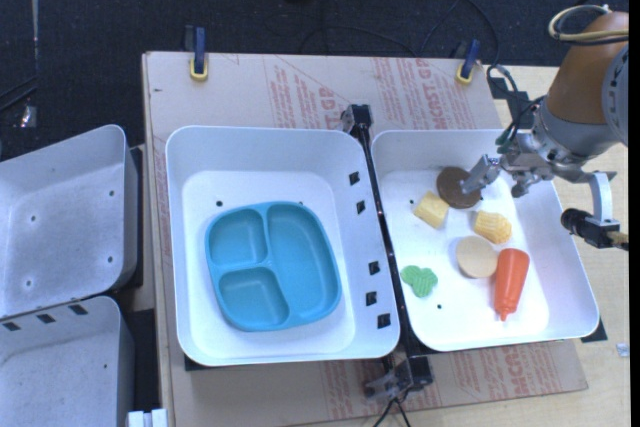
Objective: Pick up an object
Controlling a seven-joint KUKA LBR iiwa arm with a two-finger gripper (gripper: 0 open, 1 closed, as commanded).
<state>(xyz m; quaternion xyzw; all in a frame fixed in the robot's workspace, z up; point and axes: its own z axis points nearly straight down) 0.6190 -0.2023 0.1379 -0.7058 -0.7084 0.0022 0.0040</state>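
Note:
The right bin holds several toy foods: a brown disc, a yellow block, a yellow corn piece, a tan round piece, an orange carrot and a green broccoli piece. My gripper hangs low over the bin's far part, just right of the brown disc. Its fingers stand apart, so it is open. The left finger reaches the disc's edge, and nothing sits between the two.
The left bin carries a blue divided tray. A black divider with clips runs between the two bins. Two white lids lie off the bench at the far left. Yellow clamps hold the board's back edge.

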